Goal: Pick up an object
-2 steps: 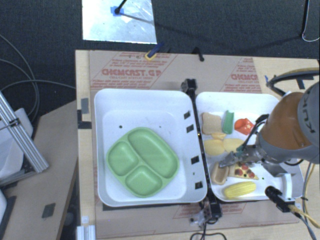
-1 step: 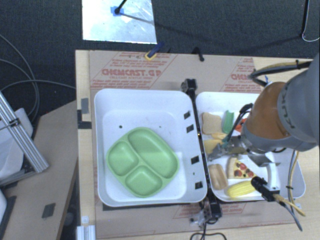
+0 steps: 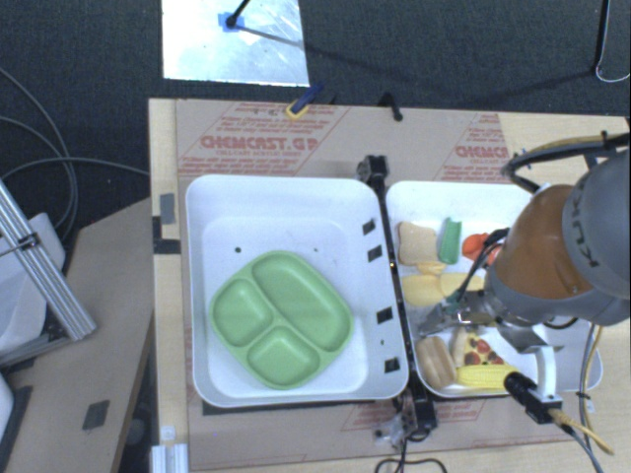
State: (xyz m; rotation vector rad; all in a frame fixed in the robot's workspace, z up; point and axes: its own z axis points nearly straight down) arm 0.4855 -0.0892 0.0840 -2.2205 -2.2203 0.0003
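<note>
The right white bin [image 3: 463, 193] holds several toy foods. A tan bread slice [image 3: 416, 242] lies at its left, with a green piece [image 3: 451, 239] and a red-orange piece [image 3: 475, 245] beside it. Below them sit a pale yellow piece [image 3: 424, 290], a hot-dog bun [image 3: 437, 361], a pizza slice [image 3: 483, 348] and a yellow corn cob [image 3: 481, 376]. My gripper [image 3: 452, 313] reaches down into this bin between the yellow piece and the bun. The grey arm with its orange band [image 3: 540, 249] hides the bin's right half.
The left white bin [image 3: 207, 215] holds a green divided plate [image 3: 282, 317]. A black divider with clips [image 3: 387, 264] runs between the bins. The bins stand on cardboard [image 3: 266, 136]. An aluminium frame [image 3: 39, 274] stands at far left.
</note>
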